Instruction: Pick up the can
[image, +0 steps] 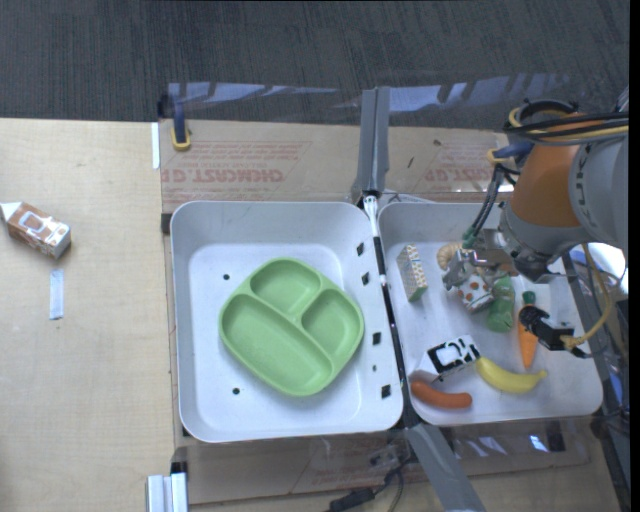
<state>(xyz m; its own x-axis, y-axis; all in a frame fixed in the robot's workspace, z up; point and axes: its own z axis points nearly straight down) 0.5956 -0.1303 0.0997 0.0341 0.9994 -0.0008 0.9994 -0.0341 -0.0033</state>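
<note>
While the hand (468, 268) is hovering low over clutter near the far edge of the right bin (585, 398), the risk, as I judge it, is a grab on the wrong thing. A white-and-red packet (478, 292) and a green item (501, 308) are crowding beneath it. Whether the hand is wide or narrow, I cannot tell.

The left bin (200, 300) is holding a green divided plate (290, 325). In the right bin, what looks like the can (412, 272) is lying near the left wall, just left of the hand. A red piece (440, 396), a black-and-white block (452, 355), a banana (510, 377) and a carrot (527, 345) are lying nearer the front edge.
</note>
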